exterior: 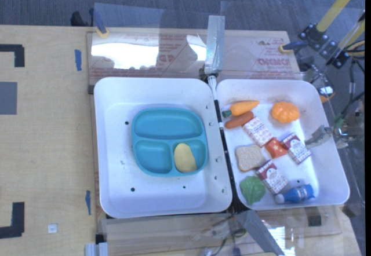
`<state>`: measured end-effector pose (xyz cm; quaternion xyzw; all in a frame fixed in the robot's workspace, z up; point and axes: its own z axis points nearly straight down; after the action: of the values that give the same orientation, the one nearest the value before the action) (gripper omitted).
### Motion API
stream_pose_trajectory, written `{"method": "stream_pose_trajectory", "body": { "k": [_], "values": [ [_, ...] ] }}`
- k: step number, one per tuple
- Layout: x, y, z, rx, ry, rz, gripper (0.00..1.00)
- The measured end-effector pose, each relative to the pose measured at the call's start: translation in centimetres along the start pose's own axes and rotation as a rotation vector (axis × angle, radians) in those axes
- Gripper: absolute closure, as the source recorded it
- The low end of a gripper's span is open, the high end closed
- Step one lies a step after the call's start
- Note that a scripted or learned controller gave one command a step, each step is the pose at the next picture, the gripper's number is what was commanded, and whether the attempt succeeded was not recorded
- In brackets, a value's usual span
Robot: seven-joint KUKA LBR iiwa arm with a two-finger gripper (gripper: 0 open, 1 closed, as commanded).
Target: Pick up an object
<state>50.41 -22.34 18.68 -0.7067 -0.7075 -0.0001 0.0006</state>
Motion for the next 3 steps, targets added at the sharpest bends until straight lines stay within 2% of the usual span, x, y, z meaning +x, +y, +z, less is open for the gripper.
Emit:
{"method": "stream_pose_trajectory", "body": {
  "k": [1,2,3],
  "values": [
    [1.0,4.2,9.0,-0.008,0.009,-0.172,0.00],
    [1.9,10.2,10.0,-0.007,0.000,-0.215,0.00],
    [4.1,16.3,10.0,0.000,-0.003,-0.215,0.00]
  ]
}}
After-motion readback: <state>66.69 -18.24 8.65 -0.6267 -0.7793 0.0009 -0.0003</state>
